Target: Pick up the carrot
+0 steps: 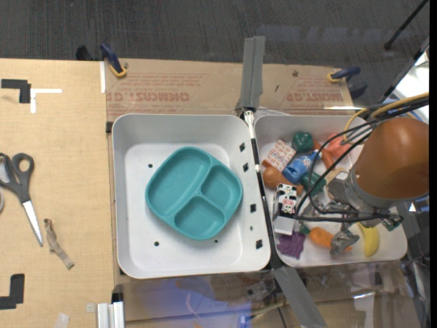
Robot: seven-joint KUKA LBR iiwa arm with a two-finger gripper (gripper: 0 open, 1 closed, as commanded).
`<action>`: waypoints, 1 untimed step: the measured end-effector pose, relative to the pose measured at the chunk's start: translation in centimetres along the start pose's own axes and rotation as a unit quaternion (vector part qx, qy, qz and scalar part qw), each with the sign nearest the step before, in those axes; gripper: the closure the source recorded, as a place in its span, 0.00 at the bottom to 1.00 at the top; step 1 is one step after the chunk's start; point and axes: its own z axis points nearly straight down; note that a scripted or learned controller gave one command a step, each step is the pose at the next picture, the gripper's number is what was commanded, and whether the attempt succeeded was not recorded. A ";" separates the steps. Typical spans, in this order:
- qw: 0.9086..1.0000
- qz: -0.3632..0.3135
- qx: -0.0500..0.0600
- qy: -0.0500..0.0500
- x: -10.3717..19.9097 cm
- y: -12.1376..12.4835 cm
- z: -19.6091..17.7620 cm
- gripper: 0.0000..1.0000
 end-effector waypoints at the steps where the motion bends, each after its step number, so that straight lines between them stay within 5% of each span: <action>1: 0.998 -0.059 -0.001 0.001 -0.6 1.1 0.1 0.00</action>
